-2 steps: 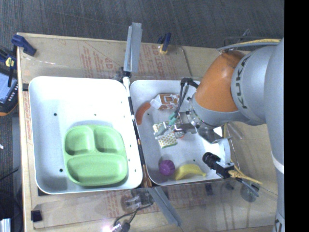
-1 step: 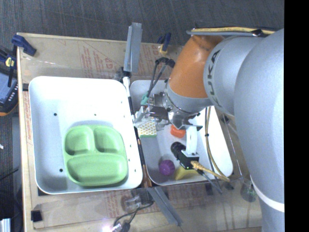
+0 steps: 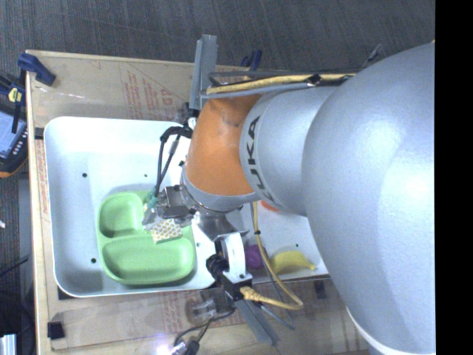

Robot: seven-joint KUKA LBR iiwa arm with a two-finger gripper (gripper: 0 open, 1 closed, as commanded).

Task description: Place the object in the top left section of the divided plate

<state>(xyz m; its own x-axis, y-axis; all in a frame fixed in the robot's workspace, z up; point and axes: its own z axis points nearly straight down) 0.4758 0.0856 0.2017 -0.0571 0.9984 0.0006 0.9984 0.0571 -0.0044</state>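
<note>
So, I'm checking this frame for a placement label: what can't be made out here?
- Pincer: the wrist covers it over the green divided plate; open or shut is unclear.
- Patterned object below it: too small to identify, and whether it is gripped is unclear.
- Right-hand bin: mostly hidden by the arm; a banana and a bit of a purple item show.
</note>
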